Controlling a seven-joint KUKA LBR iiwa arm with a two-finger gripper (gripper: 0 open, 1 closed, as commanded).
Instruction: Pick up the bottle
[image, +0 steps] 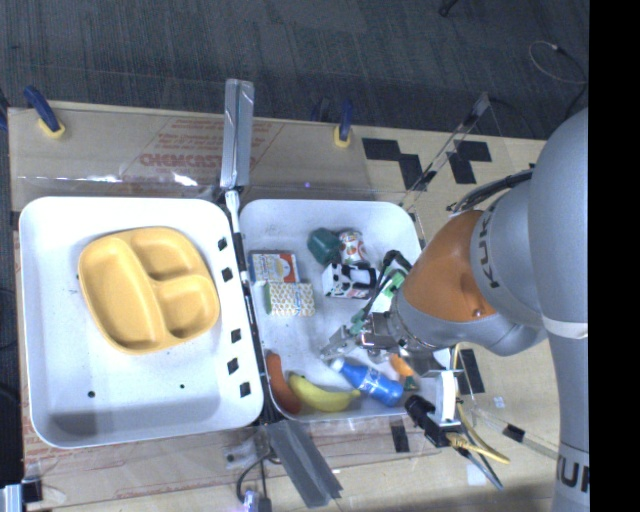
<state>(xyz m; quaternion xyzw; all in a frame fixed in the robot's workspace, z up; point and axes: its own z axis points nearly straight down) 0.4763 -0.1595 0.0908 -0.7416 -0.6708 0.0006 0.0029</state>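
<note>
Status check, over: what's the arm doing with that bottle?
Gripper hovering just above blue bottle, no grip seen. Banana alongside bottle.

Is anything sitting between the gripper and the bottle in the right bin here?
Nothing visible does. The gripper sits just above the blue bottle's white-capped end, with only bare bin floor between them. The banana lies close beside the bottle on the camera's left, not in the gap.
</note>
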